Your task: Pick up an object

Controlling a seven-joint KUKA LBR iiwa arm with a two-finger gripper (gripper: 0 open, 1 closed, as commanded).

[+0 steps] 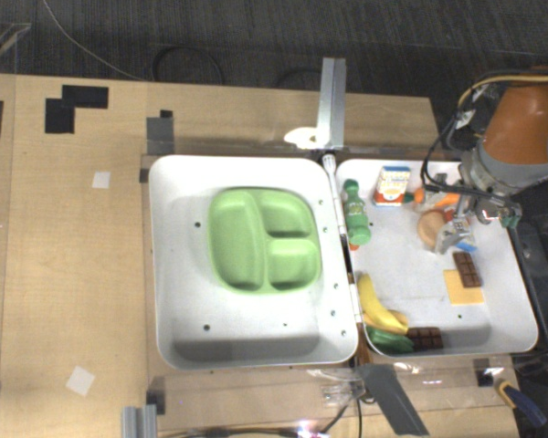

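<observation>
Wooden bench, two white bins [493, 336]; gripper [452, 235] low in the right one, just beside a tan, egg-like lump [430, 229]. Cannot tell the grip state. Probably light, smooth, rounded: best pinched across the middle.

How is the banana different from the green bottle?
The banana is yellow and curved; the green bottle is green and straight. The banana lies near the front of the right bin, while the bottle lies farther back. The banana touches a green item below it; the bottle has bare bin floor around it. Both lie flat along the right bin's left wall.
</observation>
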